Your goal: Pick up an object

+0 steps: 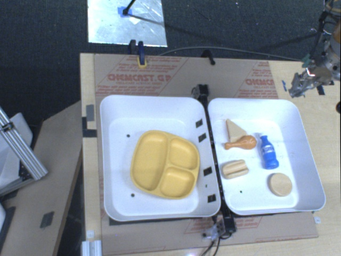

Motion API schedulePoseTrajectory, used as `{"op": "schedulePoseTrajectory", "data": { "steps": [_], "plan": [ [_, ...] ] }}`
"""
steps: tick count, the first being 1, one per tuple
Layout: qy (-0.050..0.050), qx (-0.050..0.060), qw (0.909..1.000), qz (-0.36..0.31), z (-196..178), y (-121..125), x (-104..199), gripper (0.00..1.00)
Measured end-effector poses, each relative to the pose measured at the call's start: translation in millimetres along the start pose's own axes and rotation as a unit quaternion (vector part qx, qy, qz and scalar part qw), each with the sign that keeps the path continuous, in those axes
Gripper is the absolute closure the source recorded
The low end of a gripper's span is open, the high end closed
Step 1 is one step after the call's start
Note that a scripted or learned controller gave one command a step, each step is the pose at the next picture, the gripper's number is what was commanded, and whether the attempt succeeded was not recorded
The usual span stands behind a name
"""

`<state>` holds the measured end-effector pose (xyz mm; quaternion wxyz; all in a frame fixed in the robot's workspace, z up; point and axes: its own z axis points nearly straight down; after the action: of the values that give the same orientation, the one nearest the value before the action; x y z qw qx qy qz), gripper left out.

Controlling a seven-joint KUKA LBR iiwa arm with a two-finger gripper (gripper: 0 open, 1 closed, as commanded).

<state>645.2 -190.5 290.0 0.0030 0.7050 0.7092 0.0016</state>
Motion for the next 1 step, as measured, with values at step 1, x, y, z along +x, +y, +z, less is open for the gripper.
{"op": "schedulePoseTrajectory", "data": {
  "steps": [1],
  "plan": [
    [0.002,0.003,1.0000,-0.001,17.7,0.1,51.5,1.00]
  ]
}}
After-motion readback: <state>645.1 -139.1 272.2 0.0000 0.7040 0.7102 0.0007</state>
